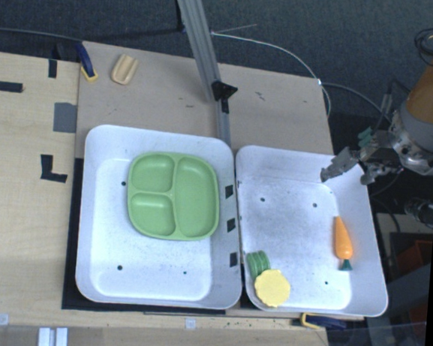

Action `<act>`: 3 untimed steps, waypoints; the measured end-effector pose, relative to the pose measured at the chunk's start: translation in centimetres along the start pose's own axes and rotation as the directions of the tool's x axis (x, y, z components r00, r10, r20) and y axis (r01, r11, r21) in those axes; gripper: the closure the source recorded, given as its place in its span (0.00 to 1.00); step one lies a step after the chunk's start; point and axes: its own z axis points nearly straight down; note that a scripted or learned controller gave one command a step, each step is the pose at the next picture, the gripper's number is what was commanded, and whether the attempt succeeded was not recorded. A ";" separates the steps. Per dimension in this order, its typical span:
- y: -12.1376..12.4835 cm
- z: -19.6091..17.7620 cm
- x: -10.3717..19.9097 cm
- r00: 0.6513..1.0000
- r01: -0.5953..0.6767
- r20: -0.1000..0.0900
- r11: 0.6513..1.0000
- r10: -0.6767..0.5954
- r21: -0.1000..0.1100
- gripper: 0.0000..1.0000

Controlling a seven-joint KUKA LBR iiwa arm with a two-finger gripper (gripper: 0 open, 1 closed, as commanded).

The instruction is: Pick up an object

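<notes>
The tool point(350, 164) hangs above the upper right corner of the right bin point(291, 182), at the end of the grey arm point(425, 111) that reaches in from the right; whether it is open or closed I cannot tell, and nothing shows in its grip. In the right bin an orange toy carrot point(342, 240) lies near the right wall, its green end pointing toward the bin's near edge, well apart from the tool. At the bin's lower left corner a yellow round toy point(273, 288) rests against a green ribbed piece point(257, 262), the two touching. The left bin point(95, 271) holds a green divided plate point(174, 196) with three compartments, set in its upper half. Beyond the bins, on the bench point(163, 88), a small tan object point(124, 69) lies near the far left, beside a blue and yellow item point(86, 62). A grey metal pole point(201, 43) slants down toward the gap between the two bins.
</notes>
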 end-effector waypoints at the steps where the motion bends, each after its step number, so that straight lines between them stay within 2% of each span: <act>1: 0.0 0.0 0.0 1.000 0.000 0.000 1.000 0.000 0.000 0.00; 2: 0.4 4.6 -0.5 1.000 -0.001 0.001 1.000 0.001 0.005 0.00; 3: 0.8 10.3 0.4 1.000 -0.001 0.000 1.000 0.001 0.006 0.00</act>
